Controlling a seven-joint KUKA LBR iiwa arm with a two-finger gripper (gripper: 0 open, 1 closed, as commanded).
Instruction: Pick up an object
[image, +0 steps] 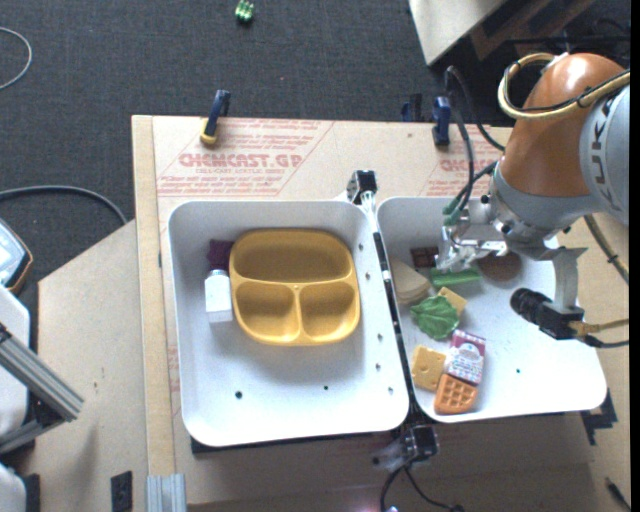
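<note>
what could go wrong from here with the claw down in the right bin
The claw sits low over a tight cluster: the green leaf, a yellow wedge and a dark piece lie close together, so it may nudge or catch two things at once. It is also near the bin's left wall.

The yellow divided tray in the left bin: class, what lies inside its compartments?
The yellow tray shows three bare compartments. A small white bottle and a dark object sit outside, against its left edge; anything beneath the tray is hidden.
</note>
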